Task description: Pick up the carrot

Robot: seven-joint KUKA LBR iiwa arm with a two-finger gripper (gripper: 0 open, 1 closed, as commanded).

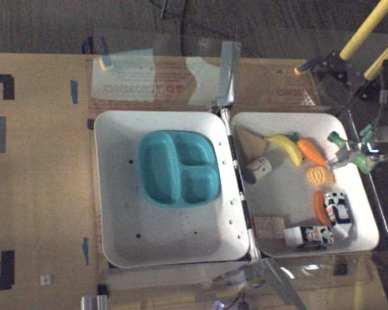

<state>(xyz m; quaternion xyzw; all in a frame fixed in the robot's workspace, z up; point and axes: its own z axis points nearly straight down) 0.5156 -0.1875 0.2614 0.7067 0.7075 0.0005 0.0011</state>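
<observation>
The carrot (311,152) is orange with a small green top and lies slanted in the upper right part of the right bin (281,120). Its green end points up and left, close to the tip of a yellow banana (284,148). Just below the carrot's thin end rests a yellow ridged piece (317,175). Nothing covers the carrot.
A teal divided plate (179,168) sits in the left bin (116,225). The right bin also holds a tan cone (251,141), a small cup (258,168), two cow-patterned cartons (338,209) (310,236), an orange piece (319,206), a brown block (269,225) and a green object (357,157) at the right rim.
</observation>
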